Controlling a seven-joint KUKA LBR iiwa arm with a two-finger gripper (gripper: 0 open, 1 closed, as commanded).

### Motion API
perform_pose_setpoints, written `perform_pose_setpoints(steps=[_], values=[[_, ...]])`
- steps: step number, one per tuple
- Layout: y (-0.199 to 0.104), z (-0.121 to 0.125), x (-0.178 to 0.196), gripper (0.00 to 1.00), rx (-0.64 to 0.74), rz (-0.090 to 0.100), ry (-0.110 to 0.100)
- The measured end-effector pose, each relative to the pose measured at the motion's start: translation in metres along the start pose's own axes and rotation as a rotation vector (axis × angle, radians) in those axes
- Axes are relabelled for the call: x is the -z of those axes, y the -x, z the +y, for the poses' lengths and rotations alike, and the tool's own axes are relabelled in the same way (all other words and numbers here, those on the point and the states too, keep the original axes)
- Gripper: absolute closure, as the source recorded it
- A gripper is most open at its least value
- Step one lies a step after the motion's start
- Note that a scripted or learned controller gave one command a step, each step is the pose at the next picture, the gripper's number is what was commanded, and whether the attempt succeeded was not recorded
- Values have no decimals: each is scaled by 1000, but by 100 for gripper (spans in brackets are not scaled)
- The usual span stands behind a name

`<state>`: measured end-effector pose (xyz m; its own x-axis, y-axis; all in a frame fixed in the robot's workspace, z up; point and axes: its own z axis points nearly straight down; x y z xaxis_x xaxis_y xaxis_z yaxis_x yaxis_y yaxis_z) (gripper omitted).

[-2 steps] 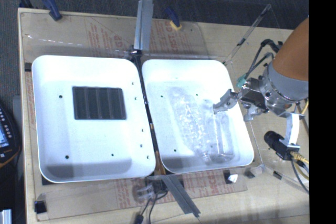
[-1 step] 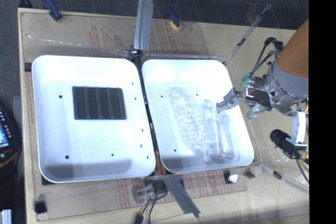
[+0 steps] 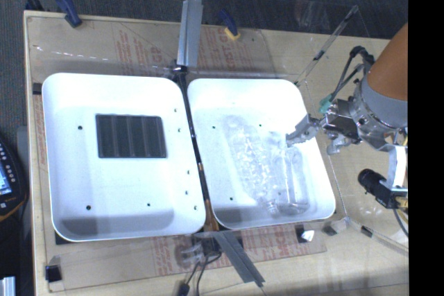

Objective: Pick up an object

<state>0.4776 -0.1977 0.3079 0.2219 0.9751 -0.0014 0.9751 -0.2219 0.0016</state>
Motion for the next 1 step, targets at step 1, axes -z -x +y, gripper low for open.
perform_pose_setpoints(steps=[1], values=[[3, 1, 15, 0, 40, 0, -2]])
